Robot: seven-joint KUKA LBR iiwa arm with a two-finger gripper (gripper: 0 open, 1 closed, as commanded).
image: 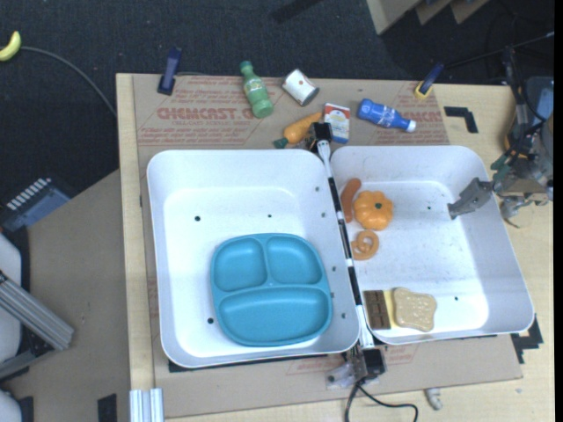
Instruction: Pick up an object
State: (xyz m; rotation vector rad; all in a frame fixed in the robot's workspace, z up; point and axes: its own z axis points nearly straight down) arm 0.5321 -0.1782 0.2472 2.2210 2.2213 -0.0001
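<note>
The gripper (466, 202) sits at the right edge of the frame, over the upper right part of the right bin (457, 161), low near the rim, and whether it is apart or together I cannot tell from this angle; nothing shows in its grasp. So the pick looks not yet begun: every candidate lies on the bin floor, well apart from the tool.

Candidates, then. The nearest is the orange pumpkin toy (373, 211), against the bin's left wall in the middle of the frame, touching an orange sausage-shaped piece (351, 198) on its left. Just below sits a small doughnut (364, 245). Down in the lower left corner of that bin, a slice of toast (413, 309) lies beside a brown bar (376, 309).

The left bin (176, 183) carries a blue divided plate (271, 289) in its lower half.

Beyond the bins, along the top of the board (215, 108): a green bottle (257, 90), a white can (300, 87), a small carton (336, 122) with an orange item (297, 131) next to it, and a blue bottle (385, 115) on its side.

My read: the floor between the tool and the pumpkin is open, but these pieces hug the dividing wall, which could crowd a finger on that side.
</note>
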